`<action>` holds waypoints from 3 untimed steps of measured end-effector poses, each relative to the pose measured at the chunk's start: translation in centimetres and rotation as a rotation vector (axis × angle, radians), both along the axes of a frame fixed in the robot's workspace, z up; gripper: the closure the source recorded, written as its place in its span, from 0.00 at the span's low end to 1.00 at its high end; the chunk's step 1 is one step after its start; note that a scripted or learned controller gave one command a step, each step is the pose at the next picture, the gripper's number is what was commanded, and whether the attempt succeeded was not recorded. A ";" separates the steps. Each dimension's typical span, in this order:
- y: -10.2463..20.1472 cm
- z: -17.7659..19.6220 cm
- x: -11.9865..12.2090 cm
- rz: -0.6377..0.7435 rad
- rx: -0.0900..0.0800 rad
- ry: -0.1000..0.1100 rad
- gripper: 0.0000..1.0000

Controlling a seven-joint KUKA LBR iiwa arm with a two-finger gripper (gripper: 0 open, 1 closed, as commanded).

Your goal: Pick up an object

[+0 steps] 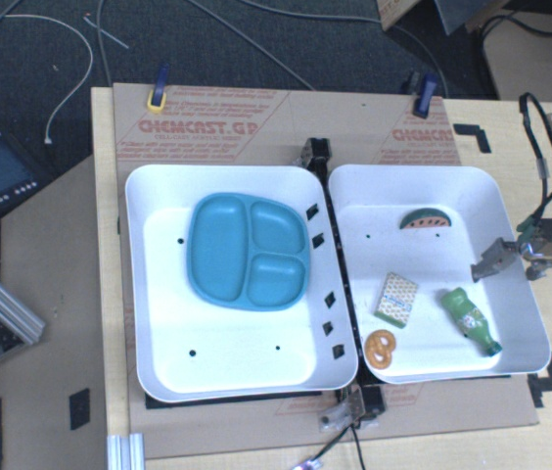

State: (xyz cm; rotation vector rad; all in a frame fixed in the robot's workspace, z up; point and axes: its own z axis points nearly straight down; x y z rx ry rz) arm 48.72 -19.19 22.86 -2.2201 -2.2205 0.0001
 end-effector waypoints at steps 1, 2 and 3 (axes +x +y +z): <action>0.2 -5.0 1.0 0.000 0.002 0.003 0.00; 0.6 -11.3 1.0 0.000 0.003 0.006 0.00; 0.7 -14.6 0.9 0.000 0.002 0.004 0.00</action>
